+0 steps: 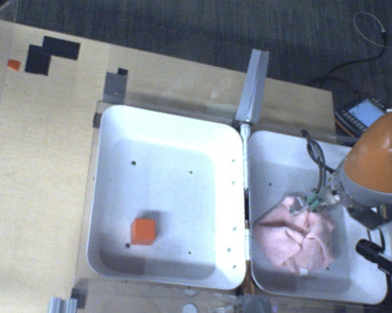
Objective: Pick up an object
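A crumpled pink cloth (296, 234) lies in the right bin (284, 159), toward its front. My gripper (316, 201) is low over the cloth's upper right edge, under the arm's orange band and grey wrist, which hide most of it. A small orange block (143, 231) sits in the left bin (169, 140), near its front left.
A metal divider post (253, 87) stands behind the seam between the two bins. Black markers (48, 53) and a small orange tag (13, 65) lie on the wooden bench at far left. Cables and a small device (365, 112) sit behind the right bin.
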Action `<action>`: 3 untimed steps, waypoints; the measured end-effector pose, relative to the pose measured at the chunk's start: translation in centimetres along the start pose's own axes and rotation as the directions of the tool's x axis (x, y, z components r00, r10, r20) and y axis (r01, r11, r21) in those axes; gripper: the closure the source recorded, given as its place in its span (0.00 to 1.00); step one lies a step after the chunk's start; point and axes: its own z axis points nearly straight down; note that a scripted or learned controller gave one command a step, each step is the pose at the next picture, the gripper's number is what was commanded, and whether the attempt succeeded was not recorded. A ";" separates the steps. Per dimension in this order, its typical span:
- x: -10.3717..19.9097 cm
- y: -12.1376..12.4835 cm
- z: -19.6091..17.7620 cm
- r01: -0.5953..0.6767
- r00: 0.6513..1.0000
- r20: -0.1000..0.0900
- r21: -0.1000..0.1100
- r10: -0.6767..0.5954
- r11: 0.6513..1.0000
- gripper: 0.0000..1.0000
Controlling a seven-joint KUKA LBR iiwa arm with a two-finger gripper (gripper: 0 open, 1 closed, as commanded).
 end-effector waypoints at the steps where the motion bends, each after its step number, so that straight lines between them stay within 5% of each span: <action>1: 0.0 0.0 0.0 0.000 1.000 0.000 0.000 0.000 1.000 0.00; 2: 1.3 0.0 1.3 0.021 1.000 -0.004 0.010 -0.021 1.000 0.00; 3: 0.7 -1.0 -10.9 0.053 0.999 -0.010 0.015 -0.053 0.998 0.00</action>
